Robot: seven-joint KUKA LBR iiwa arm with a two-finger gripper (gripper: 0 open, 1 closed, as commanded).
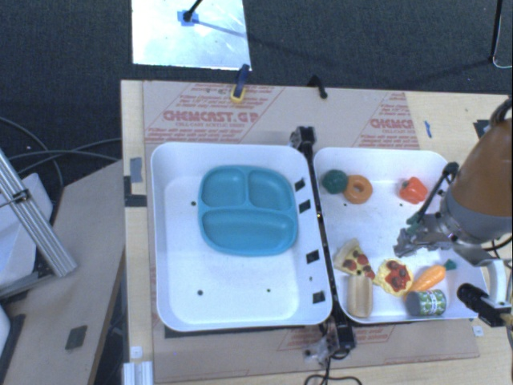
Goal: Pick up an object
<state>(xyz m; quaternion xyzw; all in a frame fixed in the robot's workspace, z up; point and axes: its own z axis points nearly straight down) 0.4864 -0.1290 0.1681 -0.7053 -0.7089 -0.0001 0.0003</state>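
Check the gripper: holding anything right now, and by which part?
Nothing visibly held. The gripper hovers over bare floor of the right bin, above the pizza round and carrot, with no object between its fingers.

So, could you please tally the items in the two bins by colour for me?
Blue: 1, divided plate
Green: 2, round toy, can
Orange: 3, doughnut, pepper-like toy, carrot
Mixed red and tan: 3, pizza slice, round pizza, hot dog
Total: 9
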